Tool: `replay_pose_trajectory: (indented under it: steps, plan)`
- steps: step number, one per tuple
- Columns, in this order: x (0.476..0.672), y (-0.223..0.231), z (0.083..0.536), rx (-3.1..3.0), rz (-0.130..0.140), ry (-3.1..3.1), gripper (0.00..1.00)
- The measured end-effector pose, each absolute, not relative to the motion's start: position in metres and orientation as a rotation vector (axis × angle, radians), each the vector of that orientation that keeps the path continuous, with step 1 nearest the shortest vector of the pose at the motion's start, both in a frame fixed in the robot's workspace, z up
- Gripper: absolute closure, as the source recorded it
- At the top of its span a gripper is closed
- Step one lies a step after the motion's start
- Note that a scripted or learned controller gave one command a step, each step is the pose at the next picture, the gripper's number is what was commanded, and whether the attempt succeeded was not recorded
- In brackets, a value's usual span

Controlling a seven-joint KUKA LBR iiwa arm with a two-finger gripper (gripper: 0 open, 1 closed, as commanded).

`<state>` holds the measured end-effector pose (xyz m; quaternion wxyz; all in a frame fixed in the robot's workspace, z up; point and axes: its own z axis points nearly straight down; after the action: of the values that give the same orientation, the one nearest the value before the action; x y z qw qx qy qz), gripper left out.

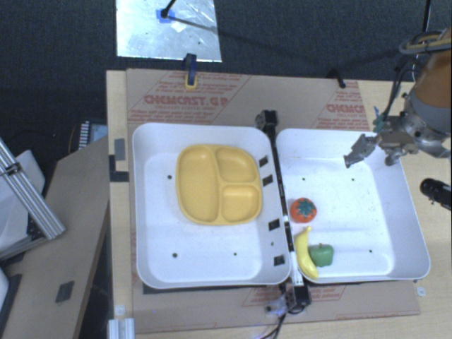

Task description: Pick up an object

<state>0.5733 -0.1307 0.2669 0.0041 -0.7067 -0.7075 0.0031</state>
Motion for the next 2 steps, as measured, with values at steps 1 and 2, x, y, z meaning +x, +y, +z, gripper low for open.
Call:
replay_pose_trajectory:
  steps: [1,2]
  plan:
    - [0.575,-0.13,0.273,-2.218,-0.001,-2.226,0.0]
    - [0.577,-0.139,0.226,-2.22,0.002,-2.222,0.0]
